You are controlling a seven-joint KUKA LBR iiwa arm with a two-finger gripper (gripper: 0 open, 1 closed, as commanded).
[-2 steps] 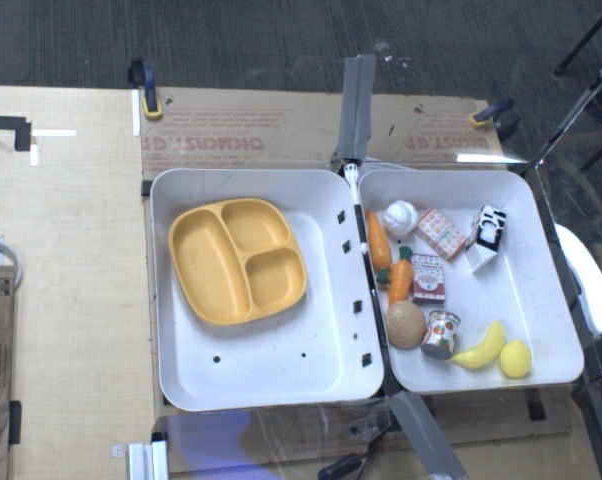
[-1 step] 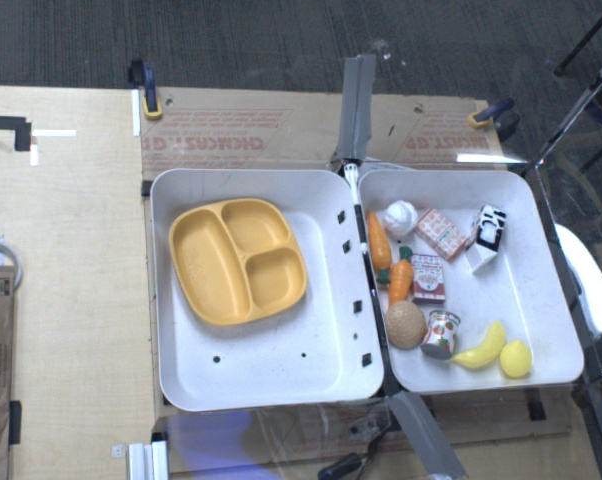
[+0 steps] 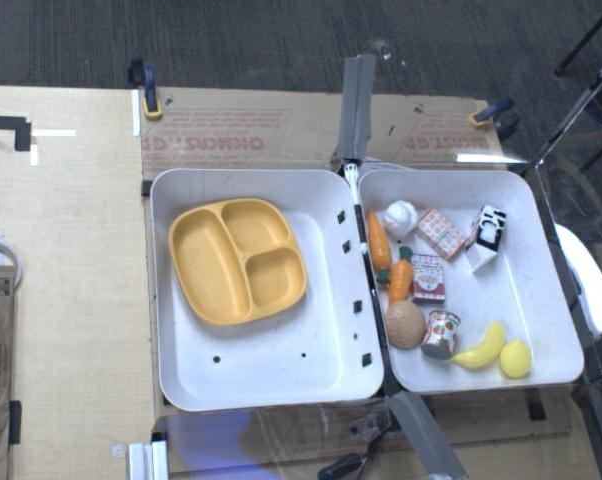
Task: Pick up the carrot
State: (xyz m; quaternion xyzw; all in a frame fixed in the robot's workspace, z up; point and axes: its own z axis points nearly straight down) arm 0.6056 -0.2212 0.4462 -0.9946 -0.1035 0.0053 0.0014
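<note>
Now, carrot location: the carrot is lying in the right bin, near its left wall, well apart from the yellow divided plate in the left bin.
Long axis: it is running almost up-and-down in the view, green tuft at the far end, tilting slightly right.
Neighbours: a small red carton is sitting just beside it on the right, a brown round item is touching or nearly touching its near end, and a longer orange tapered piece is lying just left and above; you are risking a mix-up there.
Approach: you are likely reaching across the bin's clutter from the right.
Pincer state: you cannot tell whether it is apart or together.
</note>
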